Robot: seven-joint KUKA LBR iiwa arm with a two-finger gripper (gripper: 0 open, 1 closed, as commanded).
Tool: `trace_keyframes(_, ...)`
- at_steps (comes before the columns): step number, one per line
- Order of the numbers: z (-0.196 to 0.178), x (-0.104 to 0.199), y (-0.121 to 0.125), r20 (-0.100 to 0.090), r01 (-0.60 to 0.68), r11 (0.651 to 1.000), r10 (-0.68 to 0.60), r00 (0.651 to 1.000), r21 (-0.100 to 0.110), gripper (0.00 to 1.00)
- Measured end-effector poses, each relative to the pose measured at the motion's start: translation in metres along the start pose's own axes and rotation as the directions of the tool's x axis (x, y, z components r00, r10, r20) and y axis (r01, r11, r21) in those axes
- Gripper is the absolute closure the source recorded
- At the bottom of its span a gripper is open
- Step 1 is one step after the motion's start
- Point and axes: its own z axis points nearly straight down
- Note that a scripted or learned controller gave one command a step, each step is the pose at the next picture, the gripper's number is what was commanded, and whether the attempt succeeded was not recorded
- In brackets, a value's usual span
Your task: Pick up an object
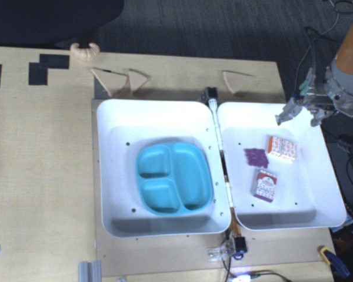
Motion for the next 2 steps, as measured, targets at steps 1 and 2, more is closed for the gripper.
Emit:
trace_keyframes(1,0.095,-0.046,-0.025,0.001,-0.003,1.0,0.003,1.0,0.003,0.0)
trace_keyframes(2,0.178,-0.044,-0.047,0.002,-0.002,1.0,0.002,1.0,-0.004,0.0)
